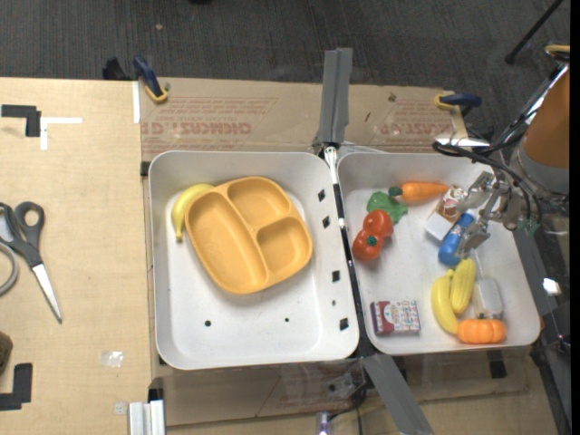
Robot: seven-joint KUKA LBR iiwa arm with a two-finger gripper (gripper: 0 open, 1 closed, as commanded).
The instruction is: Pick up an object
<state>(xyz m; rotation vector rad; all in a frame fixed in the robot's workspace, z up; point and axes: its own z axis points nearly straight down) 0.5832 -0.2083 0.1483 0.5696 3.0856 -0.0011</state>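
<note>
My gripper [478, 217] reaches in from the right over the upper right part of the right bin [362, 175]. Its tip sits directly above a blue object [450, 247], beside a small white and brown item [449, 205]. Whether it touches the blue object cannot be judged. Also in this bin are a carrot [422, 190], a red tomato-like toy [372, 235] with a green piece [383, 203] above it, a yellow banana [442, 304], a corn cob [463, 285], an orange pumpkin [480, 331] and a small printed box [395, 317].
The left bin [163, 279] holds a yellow divided plate [248, 234] with a second banana [185, 205] tucked at its left rim. Scissors [33, 252] lie on the wooden bench at far left. Blue clamps [149, 78] hold the cardboard behind the bins.
</note>
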